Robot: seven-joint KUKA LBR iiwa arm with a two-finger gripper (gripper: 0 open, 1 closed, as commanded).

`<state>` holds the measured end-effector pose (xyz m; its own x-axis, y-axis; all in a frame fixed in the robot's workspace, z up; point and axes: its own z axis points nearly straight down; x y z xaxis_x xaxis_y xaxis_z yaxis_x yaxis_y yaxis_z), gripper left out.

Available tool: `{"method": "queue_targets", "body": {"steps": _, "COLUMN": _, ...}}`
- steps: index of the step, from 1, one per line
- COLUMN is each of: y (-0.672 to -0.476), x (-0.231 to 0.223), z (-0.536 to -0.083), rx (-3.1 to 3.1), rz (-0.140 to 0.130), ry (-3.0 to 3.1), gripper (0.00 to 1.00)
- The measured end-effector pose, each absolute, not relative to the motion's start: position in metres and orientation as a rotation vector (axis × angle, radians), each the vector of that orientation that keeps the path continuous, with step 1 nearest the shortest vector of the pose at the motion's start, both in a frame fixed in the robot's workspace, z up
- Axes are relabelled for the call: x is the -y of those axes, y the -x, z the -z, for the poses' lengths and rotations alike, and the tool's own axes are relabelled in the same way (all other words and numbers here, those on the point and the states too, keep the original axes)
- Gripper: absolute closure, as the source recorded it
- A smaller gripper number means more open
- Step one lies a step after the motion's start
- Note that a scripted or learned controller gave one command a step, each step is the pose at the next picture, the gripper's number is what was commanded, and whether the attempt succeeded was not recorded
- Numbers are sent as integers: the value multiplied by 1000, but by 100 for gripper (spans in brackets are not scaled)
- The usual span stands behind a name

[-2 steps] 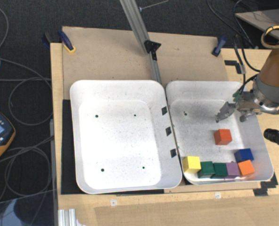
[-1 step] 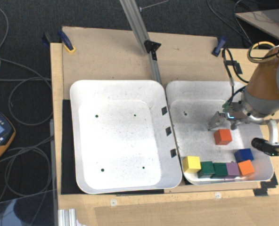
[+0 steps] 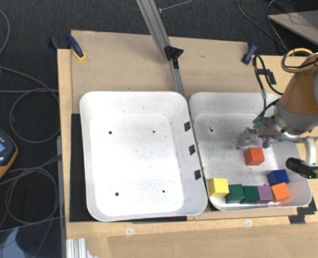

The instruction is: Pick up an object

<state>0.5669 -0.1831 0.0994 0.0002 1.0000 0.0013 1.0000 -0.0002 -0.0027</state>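
An orange-red cube (image 3: 253, 156) lies in the right bin (image 3: 218, 117), near its middle right. My gripper (image 3: 255, 141) hangs just behind and above this cube, at the end of the arm coming in from the right. Its two fingers are spread apart, one finger (image 3: 244, 140) reaching to the left, and nothing sits between them. The cube rests on the bin floor and is not held. Along the bin's front edge lie a yellow cube (image 3: 219, 186), a green cube (image 3: 235, 192), a dark green cube (image 3: 251, 193), a purple cube (image 3: 265, 192) and an orange cube (image 3: 280, 191), with a blue cube (image 3: 277, 177) just behind.
The left bin (image 3: 94, 160) stands beside the right one, with small black clips on the shared rim (image 3: 192, 149). A slanted metal bar (image 3: 159, 31) crosses the back of the bench. Cables lie on the floor to the left.
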Motion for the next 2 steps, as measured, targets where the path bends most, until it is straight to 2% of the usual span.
{"method": "queue_targets", "body": {"steps": 1, "y": -568, "x": 183, "z": -111, "rx": 2221, "rz": 3, "ry": 2220, "gripper": 100}}
{"method": "queue_targets", "body": {"steps": 2, "y": -571, "x": 186, "z": -176, "rx": 2228, "rz": 7, "ry": 2225, "gripper": 100}}
